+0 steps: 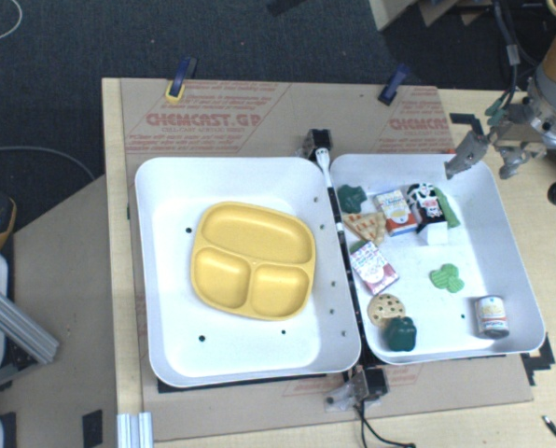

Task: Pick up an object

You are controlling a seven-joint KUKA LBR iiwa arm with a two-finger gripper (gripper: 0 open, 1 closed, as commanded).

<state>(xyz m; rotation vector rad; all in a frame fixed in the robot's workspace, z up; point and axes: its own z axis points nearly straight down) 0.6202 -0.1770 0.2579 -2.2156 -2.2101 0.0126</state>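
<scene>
Camera view, gripper (488,161) near carton (430,205), apart

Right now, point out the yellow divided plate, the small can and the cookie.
yellow divided plastic plate (252,259), camera view, centre ridge.
small labelled can (491,315), camera view, label side.
round chocolate-chip cookie (383,307), camera view, top face.

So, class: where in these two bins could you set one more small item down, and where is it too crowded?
Left bin: bare floor rings the yellow divided plate, widest at the near-left corner. Right bin: bare between the green leaf toy, the small can and the cookie. Crowded: the far-left cluster around the milk carton.
</scene>
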